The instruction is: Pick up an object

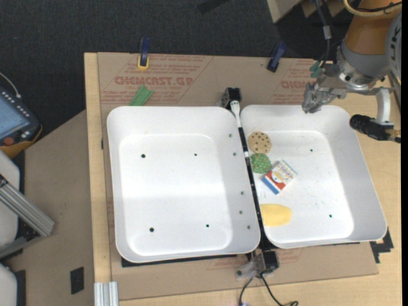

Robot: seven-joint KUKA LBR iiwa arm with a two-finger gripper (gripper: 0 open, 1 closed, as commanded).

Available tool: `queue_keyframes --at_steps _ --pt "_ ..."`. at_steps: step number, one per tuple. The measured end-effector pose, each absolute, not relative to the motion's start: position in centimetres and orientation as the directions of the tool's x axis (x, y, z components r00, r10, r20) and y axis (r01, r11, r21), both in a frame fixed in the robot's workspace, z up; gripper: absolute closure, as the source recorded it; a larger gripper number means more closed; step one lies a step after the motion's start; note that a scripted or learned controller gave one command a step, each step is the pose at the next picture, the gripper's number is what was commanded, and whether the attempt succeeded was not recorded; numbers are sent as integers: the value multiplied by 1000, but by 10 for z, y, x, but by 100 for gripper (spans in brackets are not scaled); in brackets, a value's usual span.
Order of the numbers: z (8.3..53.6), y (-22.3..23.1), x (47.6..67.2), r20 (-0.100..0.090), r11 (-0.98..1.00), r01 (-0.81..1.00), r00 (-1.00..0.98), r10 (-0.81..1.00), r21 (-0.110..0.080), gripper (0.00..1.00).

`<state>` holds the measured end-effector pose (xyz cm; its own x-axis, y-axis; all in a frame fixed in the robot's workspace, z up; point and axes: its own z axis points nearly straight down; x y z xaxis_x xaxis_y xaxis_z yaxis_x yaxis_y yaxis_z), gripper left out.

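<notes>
Two white bins sit side by side on a cardboard sheet [191, 75]; the left bin [172, 183] and the right bin [344, 171] touch along their inner edges. The gripper [312, 102] hangs over the right bin's far rim; whether it is spread or pressed together I cannot tell. Along that bin's left side lie a yellow piece [276, 215], a small red, white and blue packet [278, 176], a tan cookie [259, 141] and a green disc [260, 164].
</notes>
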<state>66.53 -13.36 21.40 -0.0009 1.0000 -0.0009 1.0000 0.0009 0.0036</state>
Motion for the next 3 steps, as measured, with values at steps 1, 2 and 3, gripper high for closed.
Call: queue_keyframes --at_steps 1,2,3 --pt "237 -134 563 1 -4 1000 4 1000 -4 100" --pt "278 -33 492 4 8 1000 -8 1000 -4 100" --pt "311 45 479 3 10 1000 -10 1000 5 100"
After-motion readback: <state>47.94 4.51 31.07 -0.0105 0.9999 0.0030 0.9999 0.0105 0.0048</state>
